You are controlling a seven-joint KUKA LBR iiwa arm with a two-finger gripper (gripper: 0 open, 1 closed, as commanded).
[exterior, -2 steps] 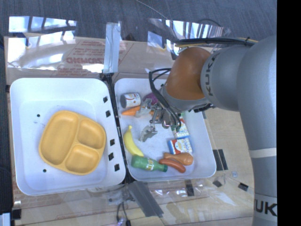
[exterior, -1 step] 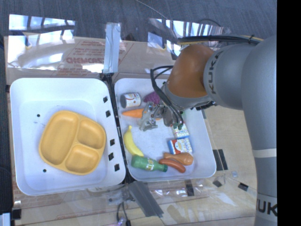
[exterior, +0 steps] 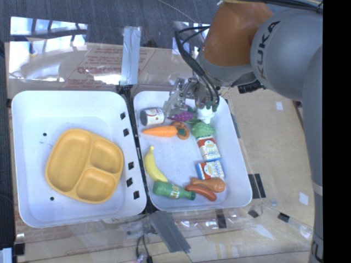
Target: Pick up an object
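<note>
The gripper [exterior: 188, 98] hovered at the right bin's [exterior: 233, 147] far edge over purple grapes [exterior: 183, 115], finger state impossible to tell; a straight, centred descent looked wisest.

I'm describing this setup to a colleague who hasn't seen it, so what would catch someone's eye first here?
First, the big grey arm with its orange band coming in from the upper right, its gripper low over the far end of the right bin. Next, the yellow divided plate, alone in the left bin. Then the toy food crowding the right bin: a carrot, a banana and a green bottle.
</note>
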